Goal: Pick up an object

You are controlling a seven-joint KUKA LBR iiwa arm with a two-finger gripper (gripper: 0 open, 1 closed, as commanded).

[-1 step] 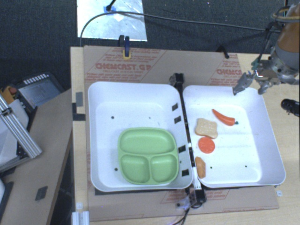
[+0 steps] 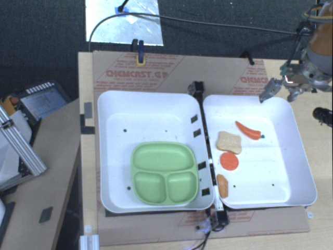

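Camera view puts the gripper [image 2: 281, 89] over the far right corner of the right bin [image 2: 299, 139], fingers spread and grasping nothing; the nearest thing — a red chili pepper [image 2: 248, 130] — lies down and left of it, long axis slanting toward the bin's right wall; bread slice [image 2: 229, 142] just beyond.

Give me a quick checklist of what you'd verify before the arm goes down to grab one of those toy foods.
1. Gripper above the right white bin: ok, at its far corner.
2. Gripper free of load: ok, nothing between its fingers.
3. Red chili-shaped toy free to grasp: ok, lying alone.
4. Tan bread-slice toy separate from the round orange-red piece: not ok, nearly touching.
5. Small orange piece away from the wall: not ok, against the divider.
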